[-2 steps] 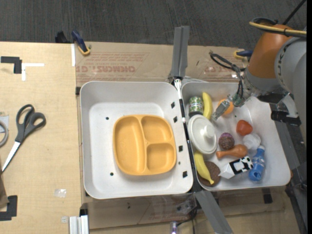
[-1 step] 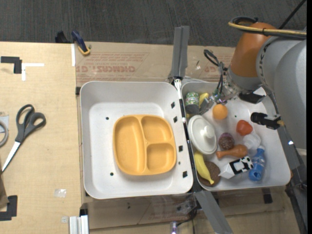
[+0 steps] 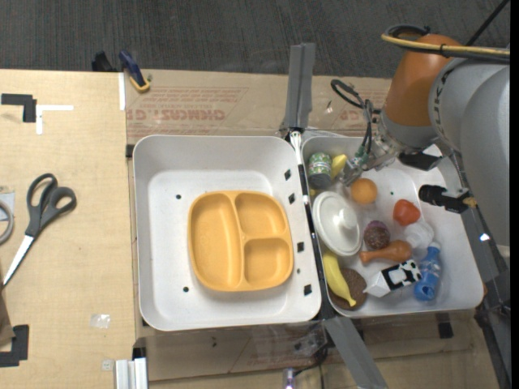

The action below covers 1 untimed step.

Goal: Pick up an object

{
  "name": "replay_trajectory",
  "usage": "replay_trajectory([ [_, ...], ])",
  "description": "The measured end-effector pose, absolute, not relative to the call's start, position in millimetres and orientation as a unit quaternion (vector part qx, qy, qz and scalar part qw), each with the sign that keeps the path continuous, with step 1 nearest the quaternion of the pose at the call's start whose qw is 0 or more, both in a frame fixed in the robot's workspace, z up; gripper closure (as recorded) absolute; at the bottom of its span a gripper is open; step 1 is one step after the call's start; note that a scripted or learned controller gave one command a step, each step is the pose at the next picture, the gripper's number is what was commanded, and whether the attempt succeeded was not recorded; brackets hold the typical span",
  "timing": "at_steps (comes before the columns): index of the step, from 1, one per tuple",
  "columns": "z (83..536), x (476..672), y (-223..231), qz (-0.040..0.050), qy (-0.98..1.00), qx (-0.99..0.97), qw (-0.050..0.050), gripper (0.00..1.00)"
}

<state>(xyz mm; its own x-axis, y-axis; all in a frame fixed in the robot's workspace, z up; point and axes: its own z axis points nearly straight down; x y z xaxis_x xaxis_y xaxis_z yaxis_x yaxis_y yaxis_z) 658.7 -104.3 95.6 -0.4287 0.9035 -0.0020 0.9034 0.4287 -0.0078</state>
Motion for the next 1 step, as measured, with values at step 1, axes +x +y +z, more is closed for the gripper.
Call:
replay_trajectory([
  [1,218.2,659.4,-38.8,0.0022,-0.819,-0.574,0.001,1.00],
])
